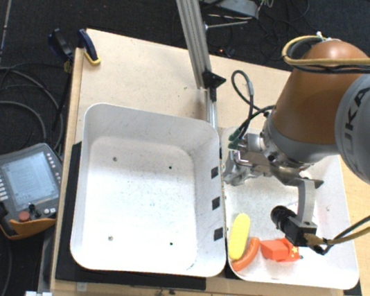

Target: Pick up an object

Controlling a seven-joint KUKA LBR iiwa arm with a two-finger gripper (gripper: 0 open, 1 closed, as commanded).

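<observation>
— Where do the bins sit?
— Side by side on the bench (148, 74): the left bin (139, 192), the right bin (333, 267) touching it.
— What lies in the right one?
— Near its front edge, a banana (238, 235), a curved piece (246, 254) just beside it, then a block (279, 250) further right.
— And the arm (334, 98)?
— Over the right bin's back half.

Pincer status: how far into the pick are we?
Done: the arm has reached over the right bin. In hand: nothing visible; the pincer sits near that bin's upper left, apart from the items, its grip unclear. Left: the whole grasp. The yellow piece, the curved orange piece and the orange block all lie at the bin's front.
</observation>
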